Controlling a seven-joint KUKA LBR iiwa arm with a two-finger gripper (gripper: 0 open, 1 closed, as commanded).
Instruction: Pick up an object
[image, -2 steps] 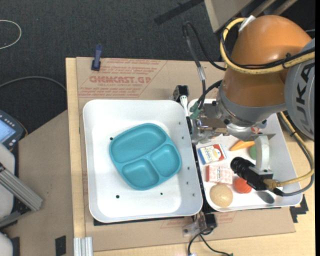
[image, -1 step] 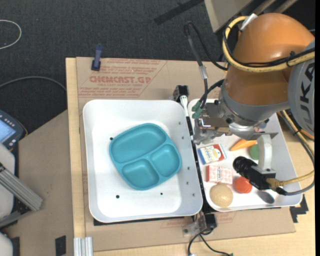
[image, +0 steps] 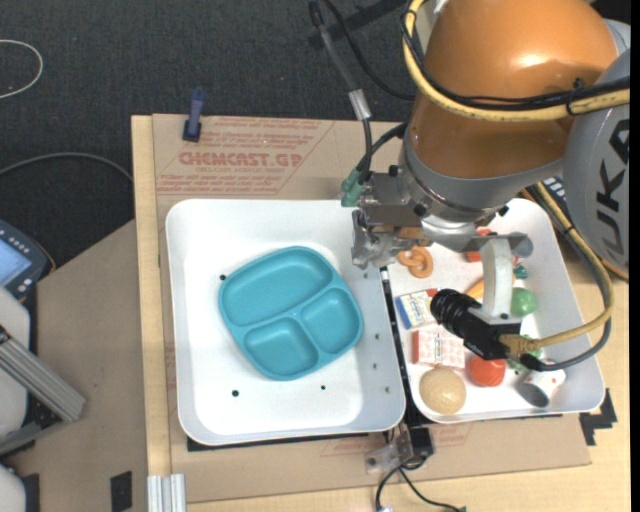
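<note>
My gripper (image: 372, 250) hangs under the big orange wrist, low over the divider between the two bins, at the top left corner of the right bin (image: 588, 372). Whether anything sits between its fingers is hidden by the wrist and bracket. Just right of it lies an orange pretzel (image: 417, 262). Below that are a small blue and white box (image: 411, 308), a red and white packet (image: 436, 348), a tan round bun (image: 442, 391) and a red piece (image: 487, 372). A green piece (image: 523, 300) lies further right.
The left bin (image: 185, 300) holds a teal divided plate (image: 290, 312) near its middle. Both bins rest on a cardboard sheet (image: 250, 155) with a blue clip (image: 193, 115) at its far left corner. Cables run above the arm.
</note>
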